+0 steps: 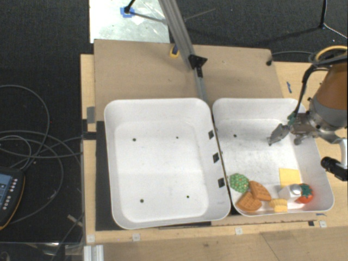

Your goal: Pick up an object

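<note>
Two white bins side by side on the bench (250, 64): left bin (122, 162), right bin (239, 124). Arm (331, 99) comes in from the right, hand (287, 135) sits over the right bin's upper-middle area, fingers spread and released, nothing between them. All objects are bunched along the right bin's near edge, well apart from the hand. Count: 1 green leafy piece (238, 182) at the left end by the bin divider; 2 orange-brown waffle-like pieces, one (260, 191) just right of the green, the other (248, 202) below it, the two touching; 1 small yellow piece (279, 204) right of those; 1 yellow square block (290, 176) set slightly back from the cluster; 1 grey-white object (291, 192) with 1 red-orange piece (305, 194) touching its right end, near the corner. Exact type of the grey-white one: cannot tell.
</note>
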You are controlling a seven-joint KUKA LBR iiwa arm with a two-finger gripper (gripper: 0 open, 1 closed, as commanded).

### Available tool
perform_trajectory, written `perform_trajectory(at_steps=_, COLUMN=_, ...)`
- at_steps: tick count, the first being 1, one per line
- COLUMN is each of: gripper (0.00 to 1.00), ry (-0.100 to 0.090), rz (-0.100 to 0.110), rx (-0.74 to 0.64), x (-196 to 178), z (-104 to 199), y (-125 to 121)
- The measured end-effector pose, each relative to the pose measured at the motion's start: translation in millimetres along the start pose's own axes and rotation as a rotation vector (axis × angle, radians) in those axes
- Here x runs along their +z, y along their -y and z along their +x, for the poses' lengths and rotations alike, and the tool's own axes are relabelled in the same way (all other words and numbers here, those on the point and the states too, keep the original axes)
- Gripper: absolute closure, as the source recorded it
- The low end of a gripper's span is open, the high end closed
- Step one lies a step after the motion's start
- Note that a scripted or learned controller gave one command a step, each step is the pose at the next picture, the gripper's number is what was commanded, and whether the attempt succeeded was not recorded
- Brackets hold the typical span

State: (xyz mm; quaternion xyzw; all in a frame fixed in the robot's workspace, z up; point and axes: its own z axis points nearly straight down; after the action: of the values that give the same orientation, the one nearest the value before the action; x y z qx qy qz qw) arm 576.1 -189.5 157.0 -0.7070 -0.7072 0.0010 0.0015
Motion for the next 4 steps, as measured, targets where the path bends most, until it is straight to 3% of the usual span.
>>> perform_trajectory(at_steps=1, gripper=0.0, ry=-0.001, rz=0.001, rx=-0.001, x=62.1, z=3.8, y=2.8)
perform_trajectory(at_steps=2, gripper=0.0, ry=0.001, rz=-0.004, rx=-0.001, x=66.1, z=3.7, y=2.1)
perform_trajectory(at_steps=3, gripper=1.0, ry=0.001, rz=-0.007, rx=-0.001, x=54.8, z=3.3, y=1.1)
perform_trajectory(at_steps=4, gripper=1.0, ry=0.003, rz=-0.011, rx=-0.006, x=-3.1, z=12.4, y=-4.1)
